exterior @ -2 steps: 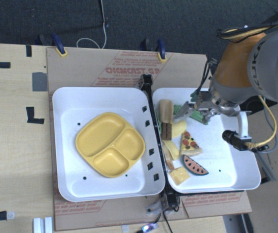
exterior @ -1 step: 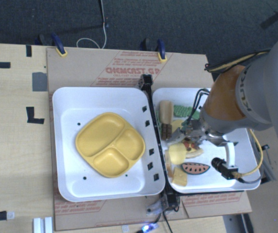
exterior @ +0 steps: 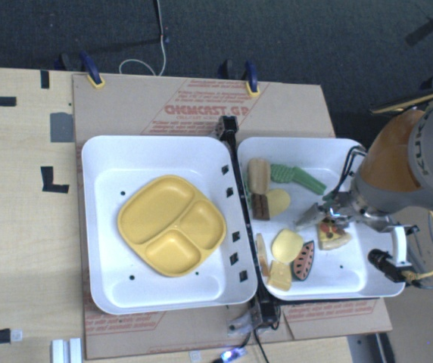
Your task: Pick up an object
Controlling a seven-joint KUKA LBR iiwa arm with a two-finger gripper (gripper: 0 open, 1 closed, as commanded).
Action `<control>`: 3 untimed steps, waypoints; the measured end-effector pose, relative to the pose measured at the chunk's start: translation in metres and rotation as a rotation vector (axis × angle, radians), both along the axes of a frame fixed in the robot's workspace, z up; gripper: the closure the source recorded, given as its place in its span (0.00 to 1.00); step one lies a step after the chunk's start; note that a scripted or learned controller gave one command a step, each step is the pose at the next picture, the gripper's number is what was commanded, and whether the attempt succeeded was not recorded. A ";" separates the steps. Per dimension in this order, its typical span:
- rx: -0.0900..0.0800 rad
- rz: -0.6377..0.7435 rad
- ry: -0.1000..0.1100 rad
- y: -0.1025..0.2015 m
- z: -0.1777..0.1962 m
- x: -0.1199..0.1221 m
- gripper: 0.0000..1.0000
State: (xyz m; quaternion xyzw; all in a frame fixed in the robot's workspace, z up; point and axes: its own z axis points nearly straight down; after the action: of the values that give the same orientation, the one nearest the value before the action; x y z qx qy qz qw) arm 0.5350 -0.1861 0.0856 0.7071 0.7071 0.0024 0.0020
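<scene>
Gripper low in the right bin, over a toy pizza slice

The gripper point(exterior: 328, 216) is down inside the right bin point(exterior: 353, 148), and I cannot tell how it is set. The small pizza slice point(exterior: 334, 237) lies just below it, touching or nearly touching. The watermelon slice point(exterior: 303, 260) lies further left, its long axis nearly upright in the view.

Two shallow white plastic bins point(exterior: 95, 203) point(exterior: 353, 282). One yellow three-compartment plastic tray point(exterior: 172, 224). One green toy brush point(exterior: 296, 177), one watermelon-slice toy point(exterior: 303, 261).
</scene>
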 end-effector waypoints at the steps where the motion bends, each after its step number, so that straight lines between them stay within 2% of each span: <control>1: 0.001 0.004 0.009 -0.038 -0.002 0.064 0.00; 2: -0.002 0.001 0.001 -0.037 -0.001 0.006 0.00; 3: 0.005 0.003 0.009 -0.035 0.006 0.007 1.00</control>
State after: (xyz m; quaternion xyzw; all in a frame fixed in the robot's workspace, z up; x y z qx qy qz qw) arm 0.5417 -0.2215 0.0919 0.7062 0.7080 0.0010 -0.0032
